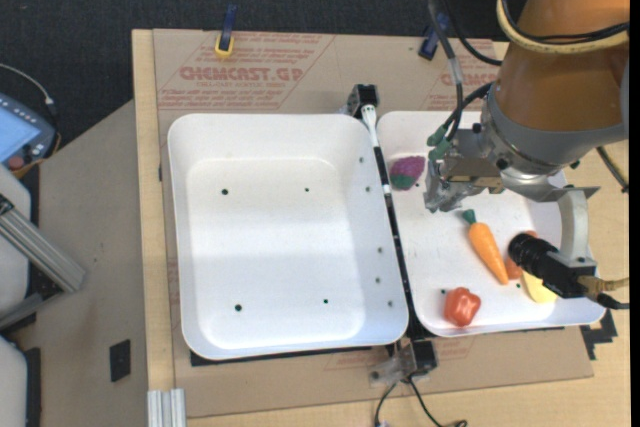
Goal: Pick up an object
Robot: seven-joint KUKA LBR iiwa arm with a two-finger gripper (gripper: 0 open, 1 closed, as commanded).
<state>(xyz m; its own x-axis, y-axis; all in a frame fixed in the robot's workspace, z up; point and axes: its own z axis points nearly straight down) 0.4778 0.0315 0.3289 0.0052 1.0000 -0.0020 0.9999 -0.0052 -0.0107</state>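
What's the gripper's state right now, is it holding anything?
Gripper: cannot be told. It hangs low over the right bin, beside the purple toy.

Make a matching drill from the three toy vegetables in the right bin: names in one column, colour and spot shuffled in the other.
1. carrot
2. pepper
3. eggplant

A. purple, against the divider side of the right bin
B. orange, around the bin's middle
C. red, by the bin's near rim

Pairs: 1-B, 2-C, 3-A

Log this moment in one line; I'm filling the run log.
gripper over right bin, near purple object | carrot, red pepper lie apart from it
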